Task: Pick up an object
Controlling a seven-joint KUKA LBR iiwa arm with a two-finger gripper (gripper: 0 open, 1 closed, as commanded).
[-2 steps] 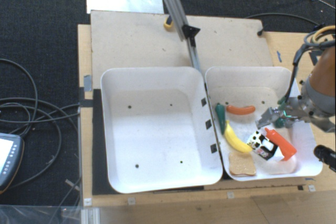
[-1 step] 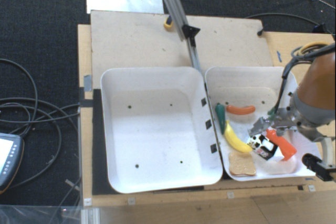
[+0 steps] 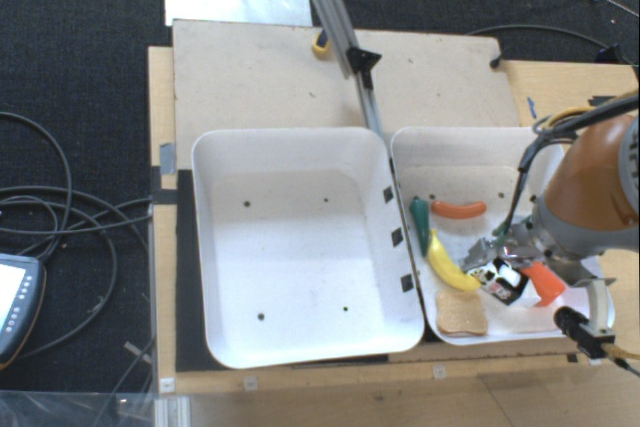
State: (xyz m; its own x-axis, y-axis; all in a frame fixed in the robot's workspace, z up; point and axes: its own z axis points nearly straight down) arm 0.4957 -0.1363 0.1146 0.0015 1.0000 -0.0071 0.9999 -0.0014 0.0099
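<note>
Gripper (image 3: 497, 267) hangs low in the right bin (image 3: 470, 147), fingers' state hidden; the banana (image 3: 449, 267) lies just left, long axis running diagonally.

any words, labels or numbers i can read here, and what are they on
None can be read.
Black and white item in the right bin, beside the gripper: it may bear print, but it is too small and blurred to read.
Screen at the left edge: lit, but no text can be made out.
Banana, hot dog, bread slice: no markings.
</note>
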